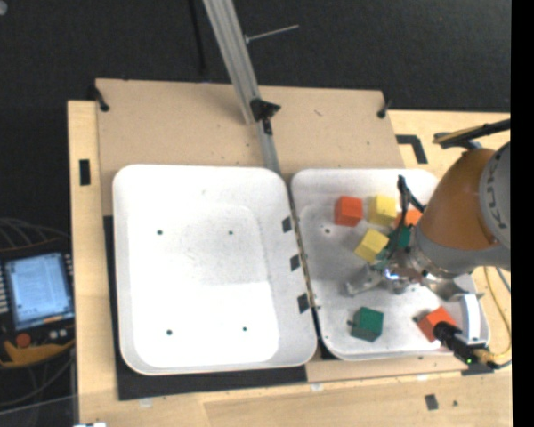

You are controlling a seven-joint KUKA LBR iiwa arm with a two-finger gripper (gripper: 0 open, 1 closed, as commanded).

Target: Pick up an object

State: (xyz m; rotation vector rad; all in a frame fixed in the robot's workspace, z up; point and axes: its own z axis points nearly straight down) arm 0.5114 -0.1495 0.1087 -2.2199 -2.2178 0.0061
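Your end effector [374, 281] sits low in the right bin [320, 194]; grip state cannot be told. Nearby blocks: yellow block [371, 245], orange block [348, 210], green block [368, 323]. Wooden table [205, 123]; dark floor. No legible writing.

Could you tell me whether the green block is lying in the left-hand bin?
No, the green block lies in the right bin, near its front edge, below the gripper.

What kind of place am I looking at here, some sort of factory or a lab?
Most likely a robotics lab test bench, not a factory. A grey arm with an orange band reaches over two white bins, small coloured blocks lie in one, and a handheld control screen sits alongside.
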